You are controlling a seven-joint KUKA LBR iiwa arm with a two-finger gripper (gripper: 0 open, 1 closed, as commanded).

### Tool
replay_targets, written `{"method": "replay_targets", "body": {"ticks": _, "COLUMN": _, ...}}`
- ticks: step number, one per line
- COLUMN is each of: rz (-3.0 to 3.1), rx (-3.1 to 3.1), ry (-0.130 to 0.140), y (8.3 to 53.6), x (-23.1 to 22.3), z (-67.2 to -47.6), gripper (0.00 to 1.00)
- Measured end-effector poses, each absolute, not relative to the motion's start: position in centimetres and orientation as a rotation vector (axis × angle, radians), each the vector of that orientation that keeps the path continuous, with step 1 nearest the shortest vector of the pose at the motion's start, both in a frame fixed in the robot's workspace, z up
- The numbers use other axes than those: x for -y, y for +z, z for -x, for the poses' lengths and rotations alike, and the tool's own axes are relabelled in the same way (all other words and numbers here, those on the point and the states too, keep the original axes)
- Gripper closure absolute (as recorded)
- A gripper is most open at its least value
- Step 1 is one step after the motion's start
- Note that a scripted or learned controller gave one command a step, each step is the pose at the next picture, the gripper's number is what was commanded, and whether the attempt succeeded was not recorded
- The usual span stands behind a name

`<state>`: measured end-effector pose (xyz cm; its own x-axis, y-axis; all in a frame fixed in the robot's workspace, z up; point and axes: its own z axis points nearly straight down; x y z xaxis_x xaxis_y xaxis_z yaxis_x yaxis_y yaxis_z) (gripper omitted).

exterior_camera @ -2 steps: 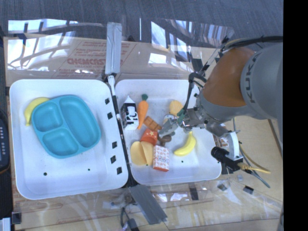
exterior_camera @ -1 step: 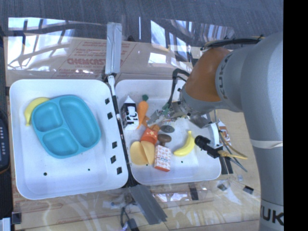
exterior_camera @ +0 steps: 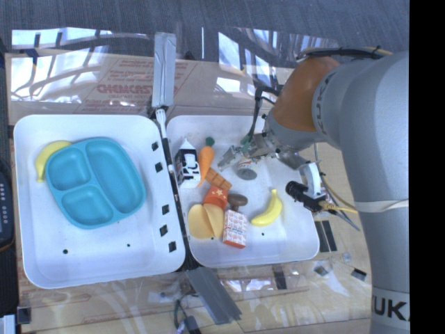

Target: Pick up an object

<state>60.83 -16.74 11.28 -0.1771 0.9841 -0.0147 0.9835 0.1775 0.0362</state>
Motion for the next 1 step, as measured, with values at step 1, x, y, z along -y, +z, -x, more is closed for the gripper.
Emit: {"method": "replay_targets", "body": {"ticks": 1, "rz": -1.967, "rx": -2.398, "ry": 0.029, "y": 11.32, "x": 16.75, "z": -60.52, "gripper": 0.00}}
